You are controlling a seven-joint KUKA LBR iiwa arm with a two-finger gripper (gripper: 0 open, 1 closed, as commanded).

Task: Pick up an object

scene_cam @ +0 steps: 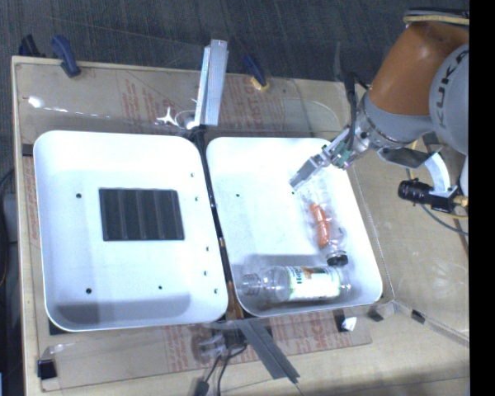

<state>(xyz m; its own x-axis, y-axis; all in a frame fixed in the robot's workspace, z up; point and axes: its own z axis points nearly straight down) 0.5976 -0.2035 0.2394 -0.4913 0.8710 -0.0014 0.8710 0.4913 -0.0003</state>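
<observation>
My gripper (301, 176) hangs over the right bin (256, 180), near its right wall, with its slim fingers pointing down-left. Just below the fingertips lies a clear plastic bag (322, 217) holding orange pieces, with a small black cap at its lower end. A clear plastic bottle (297, 284) with a white and green label lies on its side along the bin's front wall. Nothing shows between the fingers.
The left bin (66, 180) holds a dark ribbed rectangular block (141, 214) lying flat in its middle. A metal bar (210, 85) stands upright behind the seam between the bins. Blue clamps sit at the bench's back edge.
</observation>
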